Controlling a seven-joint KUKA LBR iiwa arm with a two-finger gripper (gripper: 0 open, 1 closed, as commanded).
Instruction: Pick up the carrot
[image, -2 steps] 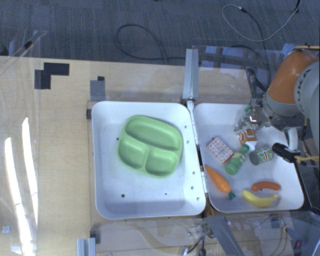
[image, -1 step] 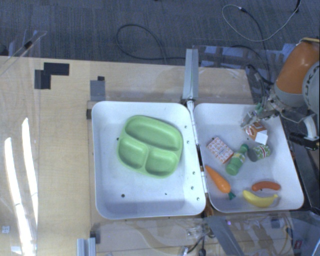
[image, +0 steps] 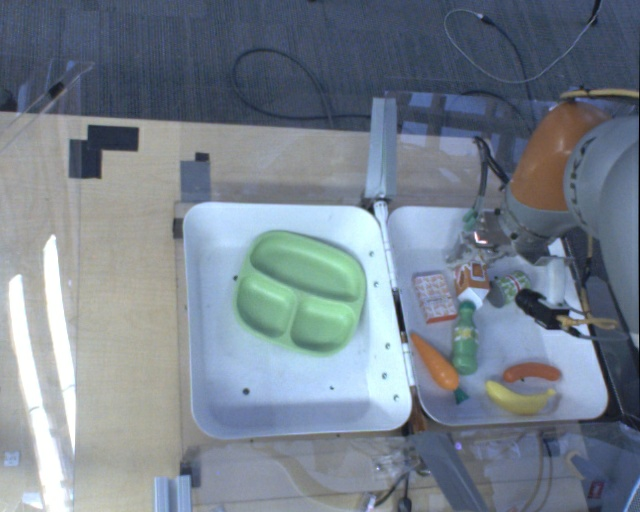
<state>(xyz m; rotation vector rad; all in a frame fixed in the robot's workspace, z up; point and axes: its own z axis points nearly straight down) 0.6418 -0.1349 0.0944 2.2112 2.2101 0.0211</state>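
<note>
The carrot (image: 435, 362) is orange with a green tip and lies at the front left of the right bin (image: 592, 400), slanting along its left wall. My gripper (image: 479, 241) hangs over the back of that bin, well behind the carrot and to its right. Nothing shows between its fingers. A green bottle (image: 465, 336) lies just right of the carrot, between it and the gripper.
The right bin also holds a red-and-white box (image: 435, 297), a small orange-and-white packet (image: 472, 276), a green-capped item (image: 507, 289), a red sausage (image: 532, 372) and a banana (image: 520, 398). A green divided plate (image: 300, 292) sits in the left bin (image: 215, 390).
</note>
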